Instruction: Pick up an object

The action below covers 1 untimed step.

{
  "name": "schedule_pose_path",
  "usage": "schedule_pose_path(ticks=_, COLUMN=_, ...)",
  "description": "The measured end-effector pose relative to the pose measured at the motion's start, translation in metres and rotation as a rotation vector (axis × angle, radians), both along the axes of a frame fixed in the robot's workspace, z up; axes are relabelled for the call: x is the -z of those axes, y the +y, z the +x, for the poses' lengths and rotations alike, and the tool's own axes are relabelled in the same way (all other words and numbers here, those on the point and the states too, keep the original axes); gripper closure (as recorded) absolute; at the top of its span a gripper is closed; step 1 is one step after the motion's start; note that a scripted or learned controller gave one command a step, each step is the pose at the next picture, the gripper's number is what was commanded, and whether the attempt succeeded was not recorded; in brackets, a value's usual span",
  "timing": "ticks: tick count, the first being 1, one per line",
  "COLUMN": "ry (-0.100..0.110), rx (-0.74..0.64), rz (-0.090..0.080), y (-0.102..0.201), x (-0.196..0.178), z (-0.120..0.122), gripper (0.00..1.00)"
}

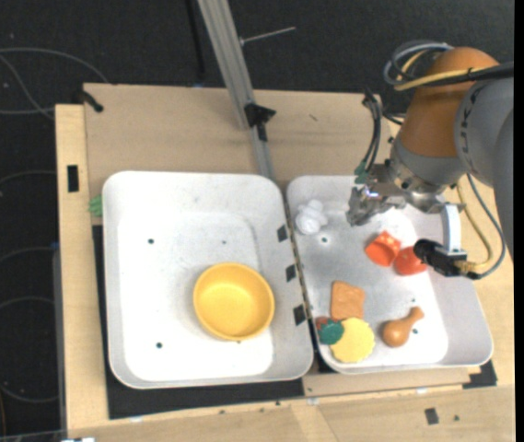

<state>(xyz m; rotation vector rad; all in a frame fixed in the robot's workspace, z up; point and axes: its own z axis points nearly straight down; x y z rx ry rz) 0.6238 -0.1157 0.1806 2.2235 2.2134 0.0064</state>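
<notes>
White bins sit side by side on a wooden bench, a grey and orange robot arm reaching over the right one.

Near the right bin's (459, 339) far edge hangs the gripper (365, 205); whether it is spread or pinched cannot be told, and nothing visibly sits in its grasp. Below it lie a white object (310, 217), two orange-red pieces (383, 250), a tan square (347, 299), a yellow disc (355, 339) beside a green piece (332, 331), and a brown pear-like shape (400, 327). A yellow bowl (234, 301) rests in the left bin (151, 219).
</notes>
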Motion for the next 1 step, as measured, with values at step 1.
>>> schedule_pose_path(ticks=1, ry=0.001, rx=-0.004, rz=0.001, y=-0.0009, x=-0.029, z=0.0012, gripper=1.0)
